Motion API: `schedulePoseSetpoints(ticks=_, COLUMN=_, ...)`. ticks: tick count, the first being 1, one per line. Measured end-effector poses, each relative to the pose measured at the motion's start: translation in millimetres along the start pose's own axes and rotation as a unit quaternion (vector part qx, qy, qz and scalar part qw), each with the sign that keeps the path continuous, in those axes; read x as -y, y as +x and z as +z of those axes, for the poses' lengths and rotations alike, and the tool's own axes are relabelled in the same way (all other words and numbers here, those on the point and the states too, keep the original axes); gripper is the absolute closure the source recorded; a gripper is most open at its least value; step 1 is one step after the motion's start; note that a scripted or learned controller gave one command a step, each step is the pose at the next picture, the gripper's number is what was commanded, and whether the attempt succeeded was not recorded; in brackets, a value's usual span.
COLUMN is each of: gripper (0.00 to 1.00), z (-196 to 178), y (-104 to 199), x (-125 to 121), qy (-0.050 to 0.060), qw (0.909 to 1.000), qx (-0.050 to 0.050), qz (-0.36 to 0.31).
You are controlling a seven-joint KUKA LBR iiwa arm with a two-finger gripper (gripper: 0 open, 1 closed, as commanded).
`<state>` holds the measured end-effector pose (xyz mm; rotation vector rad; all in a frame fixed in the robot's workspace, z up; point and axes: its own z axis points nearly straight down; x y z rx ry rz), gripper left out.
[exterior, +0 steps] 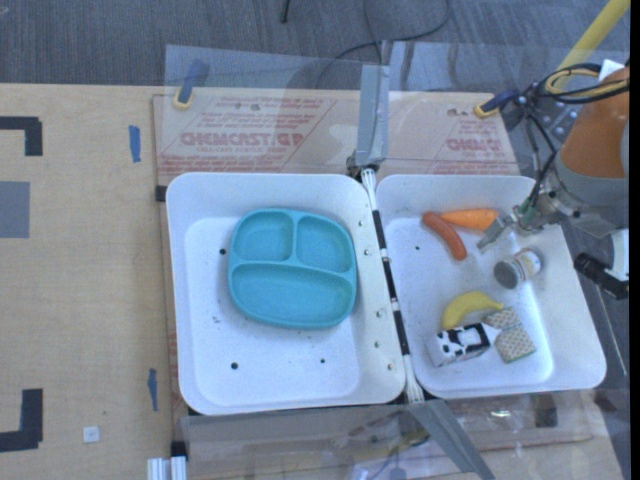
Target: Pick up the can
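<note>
Near the right edge of the right-hand white bin (575, 363), the small silver metal can (517, 268) lies on its side, just below the fingers (512, 222), which look narrowly parted and hold nothing. It seems light, stiff, slick and ready to roll; a grip across its round wall suits best.

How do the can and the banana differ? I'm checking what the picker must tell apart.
The can is grey and metallic; the banana is yellow. The can is a short cylinder lying on its side with its round end facing the camera; the banana is a curved, elongated shape lying flat. The can lies just below the gripper, apart from other items; the banana sits lower, against the black-and-white carton. Both lie in the right bin.
</note>
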<state>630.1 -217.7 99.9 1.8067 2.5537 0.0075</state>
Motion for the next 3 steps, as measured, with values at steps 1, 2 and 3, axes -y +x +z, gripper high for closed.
schedulePoseSetpoints(ticks=1, gripper=0.00, z=13, y=-8, x=-19, qy=0.003, qw=0.9999, qx=-0.006, qz=0.011)
schedulePoseSetpoints(ticks=2, gripper=0.00, z=11, y=14, x=38, qy=0.003, qw=0.9986, qx=-0.006, qz=0.052)
schedulePoseSetpoints(ticks=3, gripper=1.00, z=0, y=11, x=37, qy=0.000, qw=0.9986, qx=-0.001, qz=0.053)
